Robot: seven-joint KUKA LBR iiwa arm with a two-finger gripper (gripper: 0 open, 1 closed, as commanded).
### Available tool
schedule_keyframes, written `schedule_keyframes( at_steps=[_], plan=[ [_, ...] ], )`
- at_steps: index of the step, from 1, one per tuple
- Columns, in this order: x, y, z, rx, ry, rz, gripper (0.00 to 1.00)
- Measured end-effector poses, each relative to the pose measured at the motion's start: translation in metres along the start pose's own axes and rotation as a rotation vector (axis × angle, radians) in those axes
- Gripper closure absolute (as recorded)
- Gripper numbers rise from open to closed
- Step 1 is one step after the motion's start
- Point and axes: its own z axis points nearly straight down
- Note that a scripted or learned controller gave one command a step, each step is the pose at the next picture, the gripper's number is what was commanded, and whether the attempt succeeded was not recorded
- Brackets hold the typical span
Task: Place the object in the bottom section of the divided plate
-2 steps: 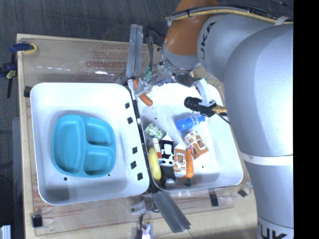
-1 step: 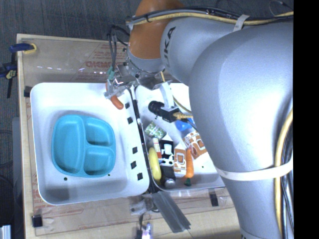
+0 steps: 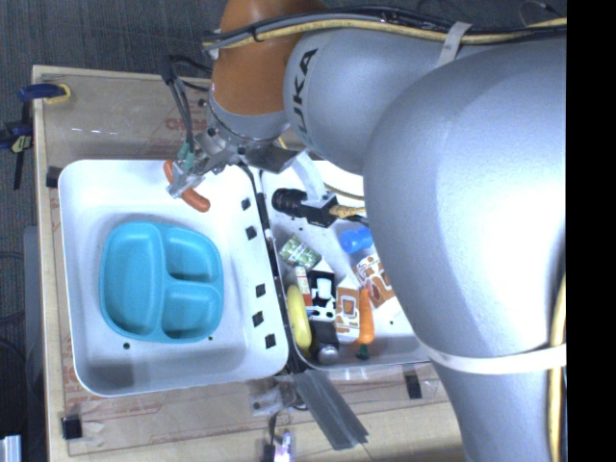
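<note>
Right now the metal two-finger gripper [image 3: 185, 179] hangs over the top corner of the left white bin [image 3: 87, 186]. It looks pinched on a small orange sausage-shaped object [image 3: 195, 199], which pokes out at both sides of the fingers. I think it is held, but the grip looks small.

The blue plastic divided plate [image 3: 162, 279] sits lower in the same bin, apart from the gripper. So the sausage is not on the plate yet.

What could go wrong? The sausage is round and smooth, so it might slip out on the way. It could also roll into the wrong section, because the plate walls are low.

The right white bin [image 3: 404, 349] is crowded with things like a yellow banana [image 3: 300, 318] and an orange carrot [image 3: 366, 323]. Both bins rest on a pale wooden bench [image 3: 58, 133] over dark grey floor [image 3: 106, 17].
</note>
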Motion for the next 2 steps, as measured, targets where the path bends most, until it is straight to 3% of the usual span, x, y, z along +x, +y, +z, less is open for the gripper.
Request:
schedule_keyframes(
  at_steps=[1, 2],
  plan=[
    [0.0796, -0.002, 0.0323, 0.003, 0.0, 0.223, 1.0],
    [0.0791, -0.0021, 0.0322, 0.003, 0.0, 0.225, 0.0]
  ],
)
